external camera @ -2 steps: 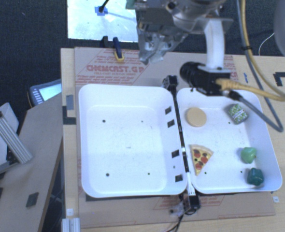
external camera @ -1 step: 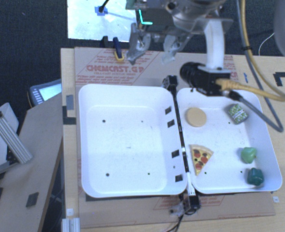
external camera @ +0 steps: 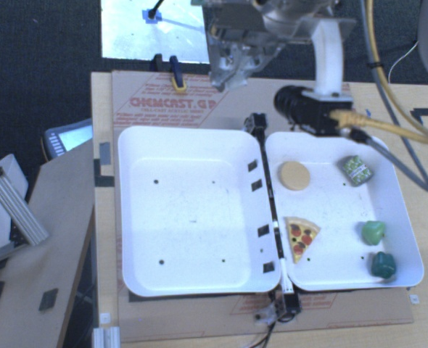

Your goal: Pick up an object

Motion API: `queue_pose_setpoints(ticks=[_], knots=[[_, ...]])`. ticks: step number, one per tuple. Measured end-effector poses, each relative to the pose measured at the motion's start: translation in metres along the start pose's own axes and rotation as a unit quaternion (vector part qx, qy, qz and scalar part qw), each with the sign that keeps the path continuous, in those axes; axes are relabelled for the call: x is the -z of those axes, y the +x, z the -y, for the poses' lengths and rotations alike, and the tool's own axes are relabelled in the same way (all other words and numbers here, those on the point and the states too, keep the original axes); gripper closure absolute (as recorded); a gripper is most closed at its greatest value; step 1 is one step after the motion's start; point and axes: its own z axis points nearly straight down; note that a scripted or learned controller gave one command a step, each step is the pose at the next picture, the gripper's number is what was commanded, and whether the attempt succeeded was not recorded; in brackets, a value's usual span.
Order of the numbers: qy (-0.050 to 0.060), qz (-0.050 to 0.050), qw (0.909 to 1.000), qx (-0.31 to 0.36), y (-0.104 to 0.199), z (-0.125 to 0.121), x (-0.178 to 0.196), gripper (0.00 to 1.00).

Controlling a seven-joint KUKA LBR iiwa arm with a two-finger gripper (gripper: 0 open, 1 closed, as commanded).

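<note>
Clearly, board (external camera: 167, 101) under bins reads "CHEMCAST GP".

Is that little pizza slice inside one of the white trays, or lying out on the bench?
Inside. The pizza slice lies flat on the floor of the right bin, near the divider between the two bins.

Two white bins (external camera: 188, 140) – five toys (all right-hand), one pizza slice (external camera: 301, 236)
</note>
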Motion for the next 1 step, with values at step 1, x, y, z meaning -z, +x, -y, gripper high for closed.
queue_pose_setpoints(ticks=[1], knots=[[0.000, 0.000, 1.0000, 0.001, 0.0000, 0.0001, -0.0001, 0.00]])
